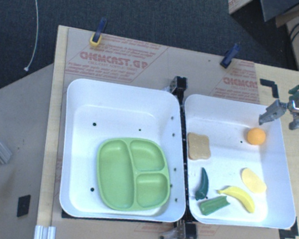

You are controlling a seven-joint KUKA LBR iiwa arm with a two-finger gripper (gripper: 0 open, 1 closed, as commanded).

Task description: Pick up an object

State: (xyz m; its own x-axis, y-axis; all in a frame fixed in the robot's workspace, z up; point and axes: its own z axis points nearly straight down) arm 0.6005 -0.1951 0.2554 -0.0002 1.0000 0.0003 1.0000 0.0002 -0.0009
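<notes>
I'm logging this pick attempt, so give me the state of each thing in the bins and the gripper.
gripper: open, holding nothing, above right bin's far edge
orange: loose in right bin
bread slice: flat
banana: lying flat
green plate: upright, in left bin

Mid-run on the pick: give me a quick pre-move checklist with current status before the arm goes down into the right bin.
1. Gripper carrying nothing: ok, its fingers are spread apart with nothing between them.
2. Nearest target free to grasp: ok, the orange ball sits apart from the other items.
3. Gripper lined up over the ball: not ok, it is offset toward the far right corner of the right bin.
4. Other candidates reachable: ok, toast slice, banana and green pepper lie uncovered.
5. Height above bin floor: cannot tell.
</notes>
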